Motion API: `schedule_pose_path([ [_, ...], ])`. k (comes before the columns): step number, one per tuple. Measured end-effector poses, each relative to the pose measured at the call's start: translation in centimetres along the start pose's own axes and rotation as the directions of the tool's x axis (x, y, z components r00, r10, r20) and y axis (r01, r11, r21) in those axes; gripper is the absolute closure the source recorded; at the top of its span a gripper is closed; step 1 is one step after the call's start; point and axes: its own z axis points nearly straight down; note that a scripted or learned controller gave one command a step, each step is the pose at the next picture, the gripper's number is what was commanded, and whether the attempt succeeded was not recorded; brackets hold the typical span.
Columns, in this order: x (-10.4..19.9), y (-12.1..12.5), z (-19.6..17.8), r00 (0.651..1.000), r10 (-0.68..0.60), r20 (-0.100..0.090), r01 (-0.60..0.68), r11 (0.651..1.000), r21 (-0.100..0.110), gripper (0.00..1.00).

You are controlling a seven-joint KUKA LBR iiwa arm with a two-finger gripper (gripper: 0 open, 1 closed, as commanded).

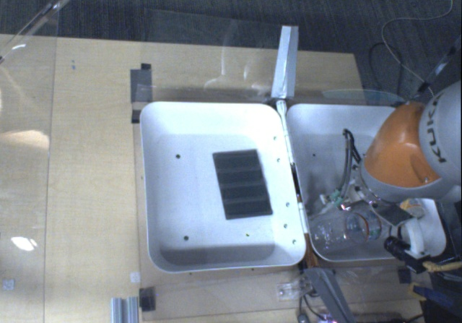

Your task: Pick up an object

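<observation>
The table (86,170) is carrying two white bins side by side, and the task's likely things are lying in them. The left bin (180,126) is holding a black ribbed slab (242,184), lying flat and slightly skewed near the bin's middle, well apart from every wall. The right bin (317,134) is taking the arm (404,155), which is reaching in from the right edge. Its orange band is leaning over the bin's right half and its wrist is pointing down and leftward toward the bin's near-left corner.

A clear, glassy item (339,231) is sitting on the floor of the right bin by that near-left corner, close to the near wall; its outline is hard to read, so I cannot say what it is. The tool (345,202) is hanging just above and beside this item, among loose cables. I cannot tell how far open the tool is, nor whether it is gripping anything.

The step in hand is probably the descent onto the clear item. To do it well, the tool should be centring over the item's body rather than its edge and staying off the nearby left and near walls. It should also be going down squarely, since a smooth, transparent piece is likely to slip out of an off-centre grip.
</observation>
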Motion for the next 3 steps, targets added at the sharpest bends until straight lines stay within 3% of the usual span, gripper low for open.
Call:
schedule_pose_path([
  [1, -0.7, -0.3, 0.0, 1.000, -0.009, -0.001, 0.009, 1.000, 0.001, 0.00],
  [2, -5.1, 6.8, 0.3, 0.999, 0.047, 0.001, -0.047, 0.999, 0.004, 0.00],
  [3, -5.3, 13.3, 0.5, 0.987, 0.159, -0.001, -0.159, 0.987, 0.010, 0.00],
])
